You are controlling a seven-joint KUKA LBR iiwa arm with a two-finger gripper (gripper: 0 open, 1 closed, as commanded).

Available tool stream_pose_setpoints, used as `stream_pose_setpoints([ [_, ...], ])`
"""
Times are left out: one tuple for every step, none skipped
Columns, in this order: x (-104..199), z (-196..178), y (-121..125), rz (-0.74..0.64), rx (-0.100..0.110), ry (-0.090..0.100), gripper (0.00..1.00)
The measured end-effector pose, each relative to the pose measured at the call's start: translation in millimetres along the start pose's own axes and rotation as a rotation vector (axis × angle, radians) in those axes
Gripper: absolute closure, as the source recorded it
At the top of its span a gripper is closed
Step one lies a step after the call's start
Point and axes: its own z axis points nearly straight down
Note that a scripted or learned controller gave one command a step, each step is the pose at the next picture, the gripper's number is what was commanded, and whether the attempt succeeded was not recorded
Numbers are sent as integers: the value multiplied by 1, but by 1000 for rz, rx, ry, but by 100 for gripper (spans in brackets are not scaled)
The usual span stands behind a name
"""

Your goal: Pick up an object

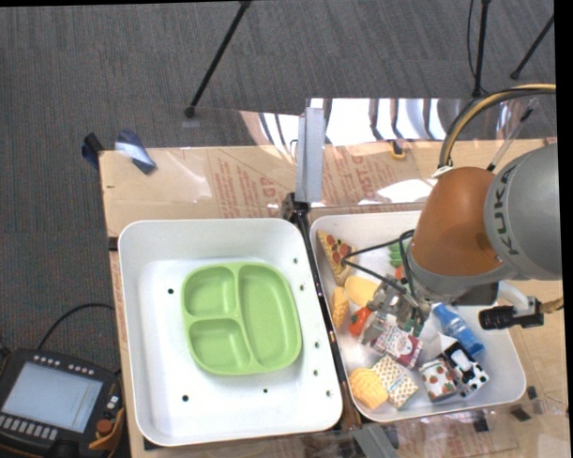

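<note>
Bins stand side by side on the bench. The left bin (160,378) holds a lime-green divided plate (241,319) at its middle, with three compartments and nothing in them. The right bin (505,361) is crowded with toy food. Along its left edge lie a pizza slice (334,251) near the far corner, an orange corn cob (339,306) below it, and a yellow waffle-like piece (367,388) at the near-left corner. A pale yellow lump (360,288) and a small red piece (360,320) lie just inside those.

The gripper (394,312) is down at the bin's middle. Its tip is lost among the toys, so how far it is open cannot be told, and nothing is seen held.

The likeliest object is the small carton (399,342) just nearward of the gripper, touching it or nearly so. It is white with pink and red print and lies tilted. It should be light and stiff, probably hollow, with smooth faces that could slip. Take it across two flat opposite sides, not corner to corner.

Rightward lie a blue bottle (456,328), a strawberry-print box (440,379) and a cow-patterned carton (471,377) toward the near-right corner.
</note>
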Motion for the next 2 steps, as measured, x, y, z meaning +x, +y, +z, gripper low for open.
stream_pose_setpoints([
  [43,-95,81,62,-6,-7,100],
  [128,-89,73,18,3,3,100],
])
